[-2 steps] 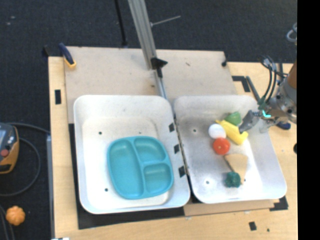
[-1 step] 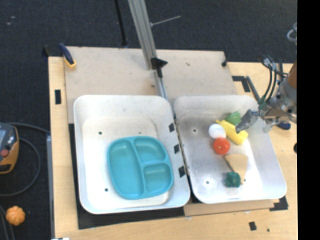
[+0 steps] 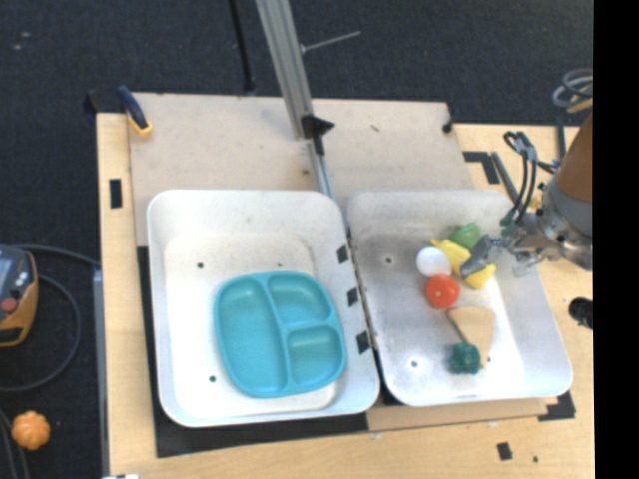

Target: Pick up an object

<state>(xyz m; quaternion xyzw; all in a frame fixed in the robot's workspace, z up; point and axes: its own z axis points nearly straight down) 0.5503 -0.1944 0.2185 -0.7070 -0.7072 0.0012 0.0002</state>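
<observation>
You had the gripper (image 3: 483, 255) low in the right bin (image 3: 399, 228), over the yellow piece (image 3: 456, 254) beside the white ball (image 3: 432, 260) and red ball (image 3: 442, 291); its grip I cannot tell.

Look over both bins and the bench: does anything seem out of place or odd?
One thing: a small orange ball lies on the bench outside both bins, near the lower left corner. The other small items are clustered in the right bin; the teal divided plate lies flat in the left bin.
</observation>
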